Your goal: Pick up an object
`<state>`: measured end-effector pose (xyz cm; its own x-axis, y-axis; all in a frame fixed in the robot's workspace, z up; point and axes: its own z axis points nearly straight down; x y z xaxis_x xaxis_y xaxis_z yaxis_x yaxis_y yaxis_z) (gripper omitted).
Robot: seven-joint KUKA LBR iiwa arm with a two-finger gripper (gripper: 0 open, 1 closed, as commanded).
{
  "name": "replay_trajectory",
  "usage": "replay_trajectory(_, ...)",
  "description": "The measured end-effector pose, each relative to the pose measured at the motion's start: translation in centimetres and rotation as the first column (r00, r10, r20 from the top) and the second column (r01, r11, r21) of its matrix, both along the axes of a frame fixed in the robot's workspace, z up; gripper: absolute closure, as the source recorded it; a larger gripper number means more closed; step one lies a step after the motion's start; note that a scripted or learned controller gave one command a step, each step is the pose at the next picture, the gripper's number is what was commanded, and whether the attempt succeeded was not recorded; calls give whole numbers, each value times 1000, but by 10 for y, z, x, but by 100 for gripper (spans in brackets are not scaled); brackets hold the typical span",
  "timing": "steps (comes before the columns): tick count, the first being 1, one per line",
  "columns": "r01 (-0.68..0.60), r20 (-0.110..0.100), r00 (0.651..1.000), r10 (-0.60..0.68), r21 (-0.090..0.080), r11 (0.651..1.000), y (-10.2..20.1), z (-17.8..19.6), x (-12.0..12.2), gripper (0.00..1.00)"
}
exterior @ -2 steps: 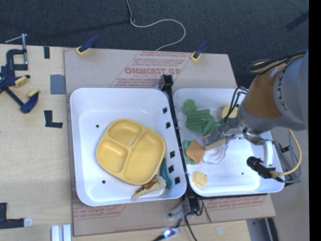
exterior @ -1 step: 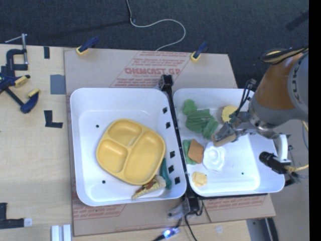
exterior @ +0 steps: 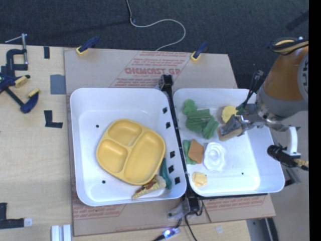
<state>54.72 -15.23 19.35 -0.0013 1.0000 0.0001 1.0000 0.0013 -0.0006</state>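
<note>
My gripper (exterior: pixel 230 131) hangs low in the right bin (exterior: pixel 266 182), near its middle right, under the grey and orange arm (exterior: pixel 283 84). Just above and left of it lies a small yellow object (exterior: pixel 228 113). A cluster of green pieces (exterior: pixel 199 119) lies to its left. Below the gripper sits a white crumpled object (exterior: pixel 214 156), with an orange piece (exterior: pixel 196 151) beside it. A pale yellow chunk (exterior: pixel 199 178) lies near the bin's front wall. The gripper's tip looks dark and brownish, and its state is hidden from this angle.
The left bin (exterior: pixel 83 129) holds a yellow divided plate (exterior: pixel 131 150), a teal item (exterior: pixel 165 174) and a brownish slice (exterior: pixel 148 187) at its front. Black clips (exterior: pixel 169 84) line the divider between the bins. Clamps (exterior: pixel 17 79) sit on the bench at far left.
</note>
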Motion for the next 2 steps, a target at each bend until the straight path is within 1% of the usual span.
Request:
replay_trajectory(1, 0, 0, 1000, 0, 0, 1000, 1, 31, 1, 100)
replay_trajectory(2, -5, -4, 1000, 5, 3, 1000, 54, 39, -8, 100)
